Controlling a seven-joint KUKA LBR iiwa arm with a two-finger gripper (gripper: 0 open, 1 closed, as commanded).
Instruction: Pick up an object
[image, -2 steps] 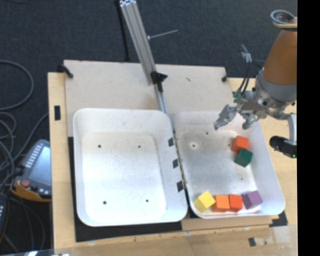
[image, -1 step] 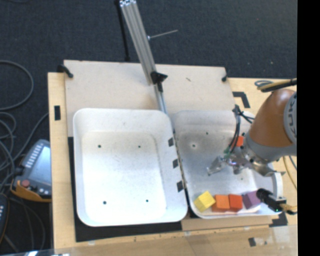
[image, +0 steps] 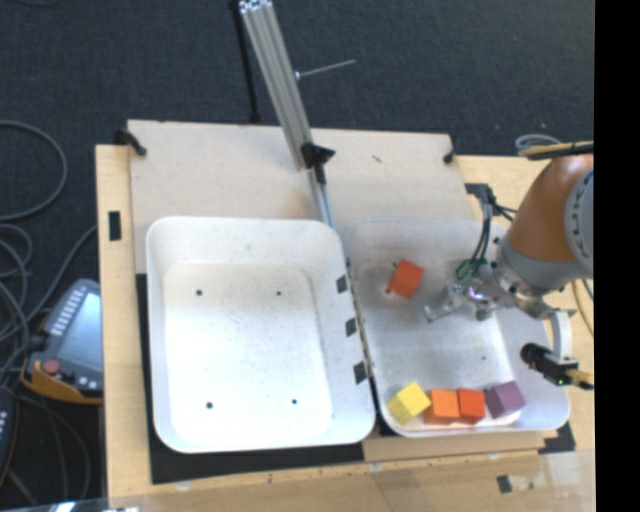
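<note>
Orange block just left of tool, apart, right bin.

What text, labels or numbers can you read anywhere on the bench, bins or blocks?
None can be read.
Grey handheld pendant with orange trim: its face is too small and blurred to read.
Coloured wooden blocks in the right white plastic bin: their visible faces are plain.
</note>
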